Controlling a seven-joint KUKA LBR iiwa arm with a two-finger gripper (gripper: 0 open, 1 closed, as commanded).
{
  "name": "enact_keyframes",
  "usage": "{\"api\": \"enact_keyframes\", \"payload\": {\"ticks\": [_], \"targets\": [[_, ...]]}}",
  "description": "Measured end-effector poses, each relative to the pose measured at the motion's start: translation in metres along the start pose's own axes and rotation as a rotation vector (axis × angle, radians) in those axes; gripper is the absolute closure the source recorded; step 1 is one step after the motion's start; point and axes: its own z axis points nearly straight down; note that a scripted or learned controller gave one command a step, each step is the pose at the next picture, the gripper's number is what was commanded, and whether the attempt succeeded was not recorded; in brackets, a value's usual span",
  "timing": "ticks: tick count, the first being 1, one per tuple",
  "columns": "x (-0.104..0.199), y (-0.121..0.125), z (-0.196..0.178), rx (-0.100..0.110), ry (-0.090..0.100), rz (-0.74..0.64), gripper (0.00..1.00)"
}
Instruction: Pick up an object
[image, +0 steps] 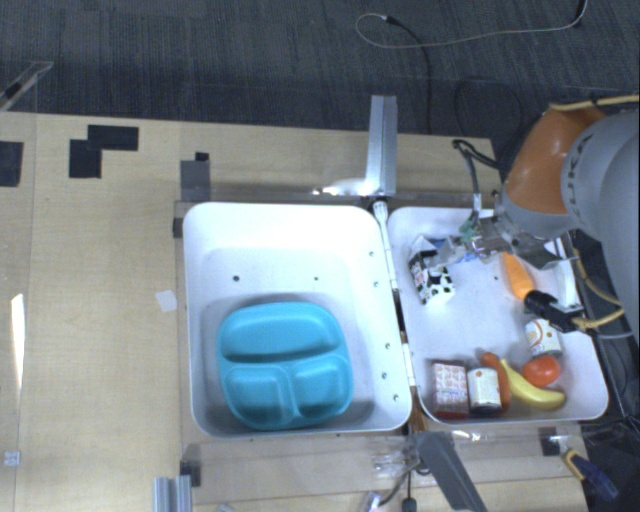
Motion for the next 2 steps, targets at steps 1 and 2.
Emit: {"api": "enact_keyframes", "payload": {"ticks": [1, 2], "targets": [[-0.084, -0.027, 0.020, 0.033, 0.008, -0.051, 0.00], [-0.083, -0.023, 0.008, 0.027, 0.004, -0.060, 1.00]]}}
